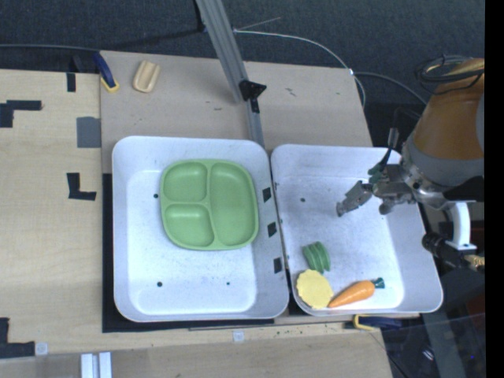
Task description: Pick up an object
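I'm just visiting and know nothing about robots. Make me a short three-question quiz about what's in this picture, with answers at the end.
1. True or false: the green divided plastic plate lies in the left white bin.
2. Which toy lies nearest the right white bin's front edge: A) the orange toy carrot, B) the small green ridged toy, C) the tan block on the bench?
3. How many compartments does the plate have?

Key: 1 true. 2 A; the carrot lies beside the flat yellow toy at the front, while the gripper hangs over bare bin floor farther back. 3 three.
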You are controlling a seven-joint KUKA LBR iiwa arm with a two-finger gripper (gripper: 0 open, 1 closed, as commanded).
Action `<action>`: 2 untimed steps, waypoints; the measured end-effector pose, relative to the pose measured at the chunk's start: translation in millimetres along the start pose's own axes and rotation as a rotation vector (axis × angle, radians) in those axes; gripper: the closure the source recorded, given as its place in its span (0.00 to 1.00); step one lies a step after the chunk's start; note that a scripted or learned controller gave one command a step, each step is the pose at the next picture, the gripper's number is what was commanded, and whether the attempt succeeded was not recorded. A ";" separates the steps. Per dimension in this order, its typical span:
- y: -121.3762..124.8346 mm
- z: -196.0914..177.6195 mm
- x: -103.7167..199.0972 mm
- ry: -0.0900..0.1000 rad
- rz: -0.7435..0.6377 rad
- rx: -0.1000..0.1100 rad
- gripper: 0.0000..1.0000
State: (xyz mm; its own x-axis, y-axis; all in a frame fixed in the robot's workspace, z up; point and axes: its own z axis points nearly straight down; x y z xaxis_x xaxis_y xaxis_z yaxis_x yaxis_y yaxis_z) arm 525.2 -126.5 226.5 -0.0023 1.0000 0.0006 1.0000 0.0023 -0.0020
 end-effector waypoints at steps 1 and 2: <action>0.0 -0.1 -0.1 0.000 0.000 0.000 0.00; -2.5 45.9 -6.3 -0.001 0.002 0.004 0.00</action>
State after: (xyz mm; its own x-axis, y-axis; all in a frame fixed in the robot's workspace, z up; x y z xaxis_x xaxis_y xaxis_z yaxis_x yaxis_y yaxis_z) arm 522.6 -132.8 180.7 -0.0007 1.0000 -0.0001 1.0000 0.0007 -0.0065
